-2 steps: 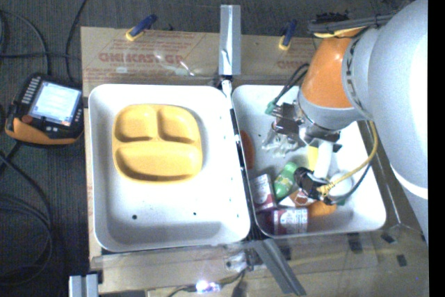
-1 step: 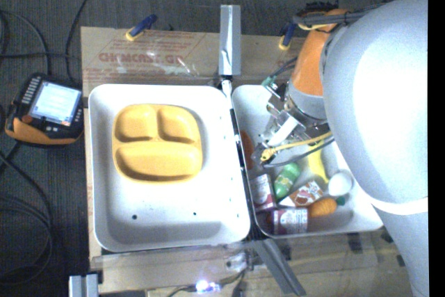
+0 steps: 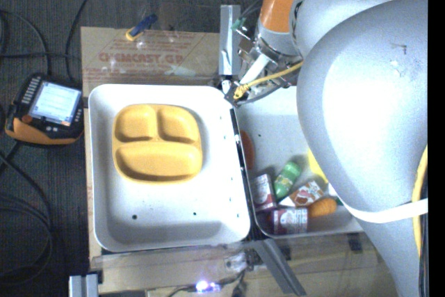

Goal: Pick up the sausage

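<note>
Against the right bin's [image 3: 245, 170] wall lies a smooth reddish sausage [image 3: 247, 147]; end effector [image 3: 235, 88] state unclear.

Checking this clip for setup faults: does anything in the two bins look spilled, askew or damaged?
Nothing stands out. The yellow tray lies flat in the left bin; the toy foods are heaped in the right bin's near corner.

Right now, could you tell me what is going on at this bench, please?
The KUKA arm reaches over the right bin, its wrist near that bin's top left corner. It holds nothing that I can see. A reddish sausage-like item lies at that bin's left wall, above cans and a green bottle. A yellow divided tray sits in the left bin.
</note>
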You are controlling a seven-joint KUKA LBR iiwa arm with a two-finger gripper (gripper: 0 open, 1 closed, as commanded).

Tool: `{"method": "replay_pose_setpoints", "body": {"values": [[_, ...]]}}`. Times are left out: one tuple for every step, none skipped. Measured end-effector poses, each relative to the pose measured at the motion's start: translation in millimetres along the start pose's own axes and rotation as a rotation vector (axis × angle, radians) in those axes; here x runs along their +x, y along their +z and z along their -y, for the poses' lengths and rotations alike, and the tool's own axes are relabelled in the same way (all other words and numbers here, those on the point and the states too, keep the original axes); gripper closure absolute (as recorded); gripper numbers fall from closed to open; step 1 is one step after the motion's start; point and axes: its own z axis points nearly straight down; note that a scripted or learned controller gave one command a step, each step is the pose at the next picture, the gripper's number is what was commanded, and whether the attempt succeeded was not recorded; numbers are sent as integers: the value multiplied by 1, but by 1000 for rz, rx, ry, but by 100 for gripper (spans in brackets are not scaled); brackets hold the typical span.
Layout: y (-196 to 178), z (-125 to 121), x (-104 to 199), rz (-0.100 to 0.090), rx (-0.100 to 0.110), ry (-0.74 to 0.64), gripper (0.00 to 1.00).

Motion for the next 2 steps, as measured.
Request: {"method": "replay_pose_setpoints", "body": {"values": [[40,58,-46,2,4,391,100],[52,102,-110,2,4,528,100]]}}
